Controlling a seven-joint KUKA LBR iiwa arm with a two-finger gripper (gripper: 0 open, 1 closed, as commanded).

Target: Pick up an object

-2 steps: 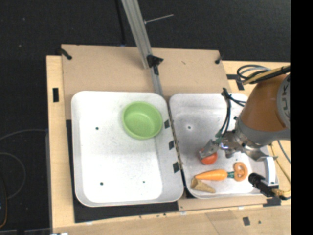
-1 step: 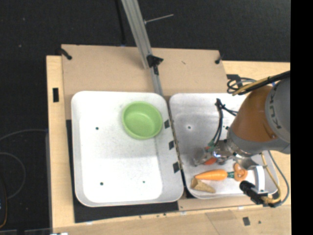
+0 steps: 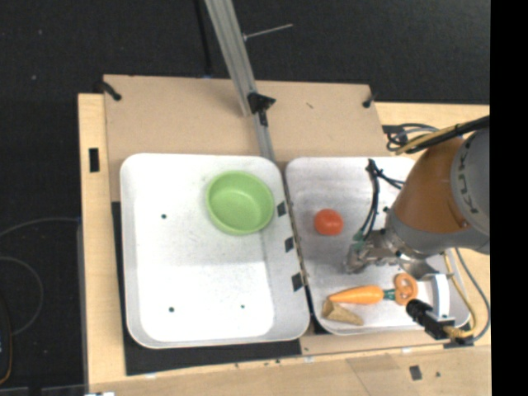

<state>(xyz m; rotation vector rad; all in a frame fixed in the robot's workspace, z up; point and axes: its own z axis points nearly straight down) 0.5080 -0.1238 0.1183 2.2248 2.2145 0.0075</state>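
Fingers, spread or together? Can't tell from this high angle, the wrist hardware sits right over them. The gripper (image 3: 365, 258) is low over the floor of the right bin (image 3: 322, 180), roughly mid-bin, with candidates on 2 sides.

Up and to its left is the red ball (image 3: 328, 222), near the gripper but apart from it, alone on bare white floor. Below the gripper lies the carrot (image 3: 359, 295), almost level across the bin's near end. Just under the carrot's left end, touching or very nearly, a tan wedge (image 3: 342, 313) sits against the front wall. At the carrot's right end there's a small orange ring (image 3: 404, 287); whether it's joined to the carrot, can't say.

Over in the left bin (image 3: 157, 262) is 1 green bowl (image 3: 239, 203), upright, mouth up, in the far right part, close to the divide between the 2 bins. A few small dark specks (image 3: 171, 308) dot that bin's floor.

The arm (image 3: 437, 196) comes in from the right, its orange band hanging over the right bin's right side. Both bins rest on the tan bench (image 3: 181, 114), and a metal rail (image 3: 224, 35) slants down from the top edge to the gap between the bins' far corners.
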